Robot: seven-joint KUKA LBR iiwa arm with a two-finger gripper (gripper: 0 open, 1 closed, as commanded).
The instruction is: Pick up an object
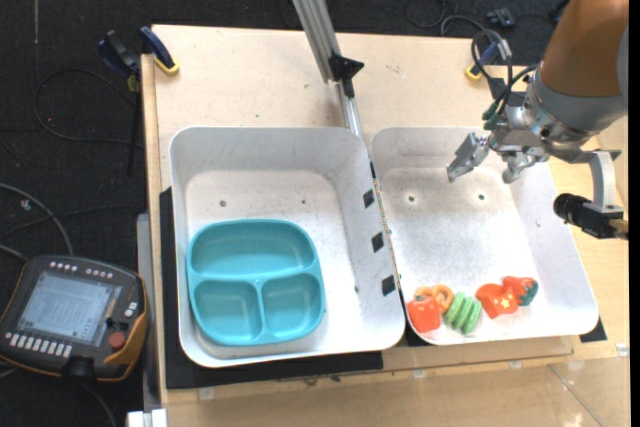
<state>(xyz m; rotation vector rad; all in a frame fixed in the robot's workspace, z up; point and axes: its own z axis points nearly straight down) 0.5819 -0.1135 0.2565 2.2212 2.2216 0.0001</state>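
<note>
The wooden bench [250, 75] is carrying two shallow white bins side by side, and I am taking the right bin [440, 225] as the landmark for all places. The left bin [260, 165] is lying directly beside it, and their inner walls are touching along the middle. The grey arm [590, 45] with its orange band is reaching in above the far right corner of the right bin.

Inside the left bin, a teal divided tray [256, 280] with three compartments is resting toward the near side, well apart from the right bin's contents. A slanted metal pole [310, 0] is running from beyond the bench down to the far end of the wall between the bins. A teach pendant [70, 315] is lying on the floor, far to the left of the right bin, past the left bin.

The gripper [490, 161] is hanging over the far part of the right bin, above its bare floor, and its two fingers are standing apart with nothing between them.

The small objects are gathering along the near edge of the right bin: a red and orange pepper [428, 307] near the left corner, a green striped piece [462, 313] just beside it, and a red toy with a teal part [508, 295] further right. All of them are well apart from the gripper.
</note>
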